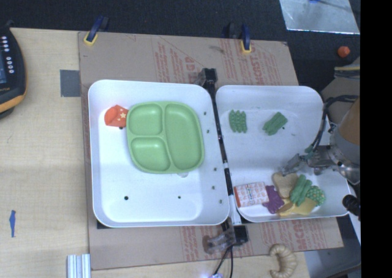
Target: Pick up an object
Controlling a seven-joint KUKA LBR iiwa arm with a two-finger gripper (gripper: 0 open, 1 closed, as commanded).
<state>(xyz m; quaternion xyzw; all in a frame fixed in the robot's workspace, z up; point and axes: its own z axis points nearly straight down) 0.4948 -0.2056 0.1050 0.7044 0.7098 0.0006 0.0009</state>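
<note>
A cardboard-covered bench [184, 56] bears two white bins. The claw [298, 163] hangs in the right bin [269, 94], just above a toy pile [294, 196]; whether it is spread or pinching, I cannot tell. Far to its left sits a green divided plate [165, 137].

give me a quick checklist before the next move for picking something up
1. Claw over the right bin: ok, it sits low on the bin's right side.
2. Target close by: ok, a toy pile lies just below the claw in the picture.
3. Claw holding anything: not ok, nothing seen between its tips.
4. Claw open or shut: cannot tell, too small and blurred.
5. Target stands apart: not ok, the pile's pieces touch and overlap; two green toys lie apart higher up.
6. Left bin out of the way: ok, green tray and red toy are there.
</note>
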